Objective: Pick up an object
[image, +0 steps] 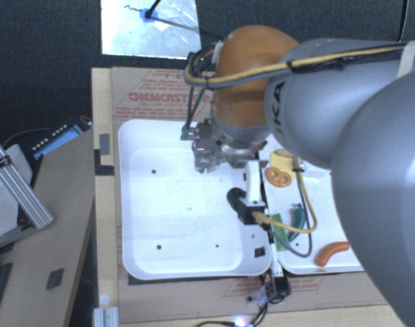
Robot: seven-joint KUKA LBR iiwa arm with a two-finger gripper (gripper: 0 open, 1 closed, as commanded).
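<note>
My gripper point(206, 159) hangs over the far right part of the left white bin point(142, 203), close to the wall it shares with the right bin, under the orange wrist band. No object shows under or between it. In the right bin point(324, 270) lie a yellow piece point(283, 160), an orange ring-shaped piece point(278, 178), a green object point(282, 227), a dark green piece point(300, 215) and an orange sausage-shaped object point(331, 252). The big grey arm hides most of the right bin.
The left bin's floor shows a few small dark specks. A cardboard sheet point(149, 94) lies under both bins. A metal frame point(16, 189) and a dark strip point(57, 136) stand off to the left of the bench.
</note>
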